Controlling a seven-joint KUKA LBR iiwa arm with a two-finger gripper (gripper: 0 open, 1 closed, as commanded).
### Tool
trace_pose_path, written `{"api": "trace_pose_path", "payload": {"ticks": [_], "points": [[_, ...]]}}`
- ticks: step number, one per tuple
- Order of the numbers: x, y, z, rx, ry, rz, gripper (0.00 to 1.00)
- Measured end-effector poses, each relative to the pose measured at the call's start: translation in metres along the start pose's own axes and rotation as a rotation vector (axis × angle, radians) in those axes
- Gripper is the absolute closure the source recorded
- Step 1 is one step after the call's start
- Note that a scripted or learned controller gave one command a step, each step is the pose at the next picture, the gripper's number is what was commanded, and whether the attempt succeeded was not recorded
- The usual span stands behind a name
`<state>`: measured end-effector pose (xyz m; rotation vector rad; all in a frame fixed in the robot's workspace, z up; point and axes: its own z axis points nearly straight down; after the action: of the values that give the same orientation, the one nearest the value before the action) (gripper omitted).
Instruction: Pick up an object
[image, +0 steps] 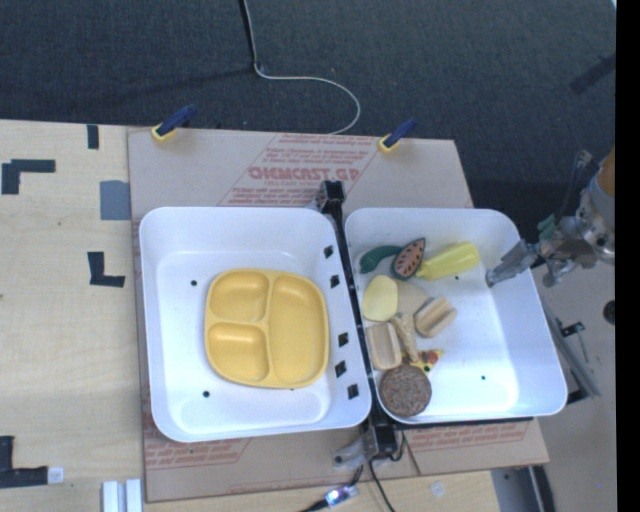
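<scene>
The right bin (500, 350) holds a cluster of toy foods along its left side. A yellow corn-like piece (448, 260) lies at the back, beside a brown oval piece (408, 258) and a green piece (376, 258). Below them are a pale yellow round piece (380, 298), a small bun (434, 316), a tan bread stick (384, 344) and a brown round patty (405, 390). My gripper (508, 266) hangs over the bin's right rim, to the right of the corn-like piece and apart from every item. Nothing shows in it.
The left bin (170, 300) holds a yellow divided plate (268, 328). Black clips (332, 196) join the bins along the middle wall. Both bins rest on a cardboard sheet (300, 170) with clamps at its back edge. A bare floor area lies in the right bin's front right.
</scene>
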<state>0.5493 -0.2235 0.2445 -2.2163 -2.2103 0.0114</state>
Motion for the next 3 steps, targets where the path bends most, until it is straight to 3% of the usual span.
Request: {"api": "trace_pose_path", "payload": {"ticks": [1,3], "points": [[0.001,0.003,-0.007,-0.012,-0.003,-0.004,0.00],[0.004,-0.004,0.120,-0.007,-0.002,-0.004,0.00]]}}
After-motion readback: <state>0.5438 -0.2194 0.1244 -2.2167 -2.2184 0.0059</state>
